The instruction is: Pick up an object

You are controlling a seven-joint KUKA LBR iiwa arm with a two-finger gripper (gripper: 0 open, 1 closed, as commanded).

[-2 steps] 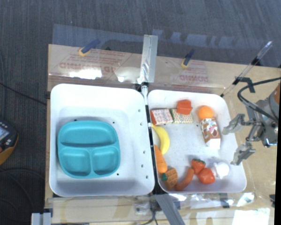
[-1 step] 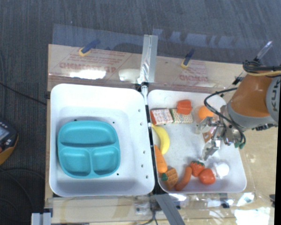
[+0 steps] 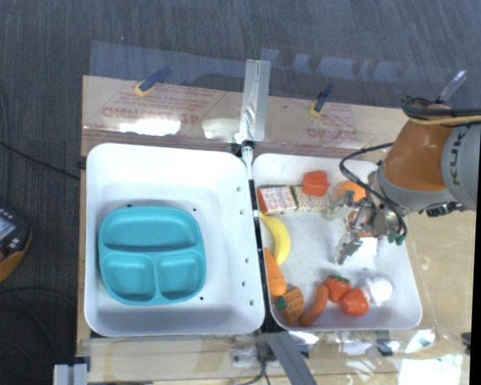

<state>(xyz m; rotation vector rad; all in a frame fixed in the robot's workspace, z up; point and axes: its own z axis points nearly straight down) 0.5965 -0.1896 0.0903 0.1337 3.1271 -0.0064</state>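
Note:
My gripper (image 3: 349, 246) hangs low over the right bin (image 3: 407, 305), above bare floor in its middle right. Nothing shows in its grasp. Around it lie toy foods: a red tomato-like piece (image 3: 315, 183) and an orange piece (image 3: 349, 189) at the back, the latter partly hidden by the wrist. Two small cartons (image 3: 277, 199) sit at the back left. A banana (image 3: 280, 238) and a carrot (image 3: 274, 274) lie along the left wall. Near the front are a red sausage (image 3: 315, 304), two red fruits (image 3: 354, 301) and a white object (image 3: 378, 290).
The left bin (image 3: 129, 170) holds a teal divided plate (image 3: 150, 251). A metal divider post (image 3: 255, 100) stands at the back between the bins. The arm's orange band (image 3: 415, 161) reaches in from the right over the right bin's back corner.

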